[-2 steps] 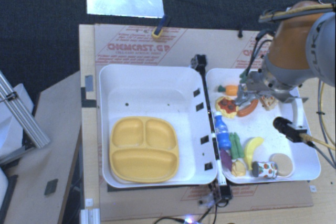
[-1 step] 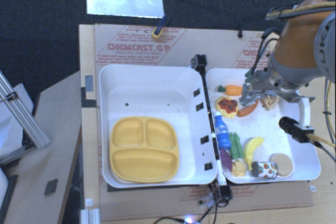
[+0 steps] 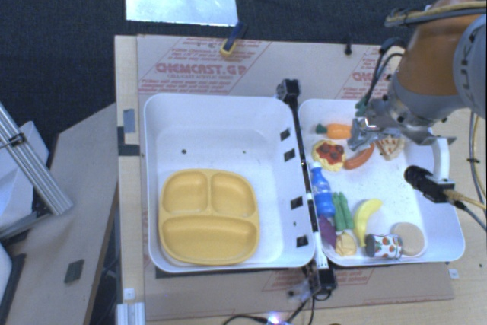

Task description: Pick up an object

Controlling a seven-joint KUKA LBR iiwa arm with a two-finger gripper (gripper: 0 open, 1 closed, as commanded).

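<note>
We see two shallow white bins side by side; the left bin (image 3: pixel 228 114) holds a yellow divided plate (image 3: pixel 208 217) lying flat toward its seven o'clock corner, three compartments showing and nothing in them. The right bin (image 3: pixel 445 236) carries the toy food: a small pizza (image 3: pixel 329 154) at its ten o'clock, a carrot (image 3: pixel 335 130) just beyond at eleven, a red sausage (image 3: pixel 359 157) beside the pizza toward three o'clock, and a waffle-like piece (image 3: pixel 390 144) near the bin's one o'clock; along the divider run a blue bottle (image 3: pixel 321 192), a green vegetable (image 3: pixel 344 209) and a purple piece (image 3: pixel 327 227); a banana (image 3: pixel 365 215) lies near centre; at six o'clock sit a pale yellow lump (image 3: pixel 346 243), a patterned can (image 3: pixel 383 246) on its side and a round biscuit (image 3: pixel 412 238). The gripper (image 3: pixel 364 132) hangs over the carrot and sausage, perhaps touching the sausage's upper end; whether it is clenched or released we cannot tell.
</note>
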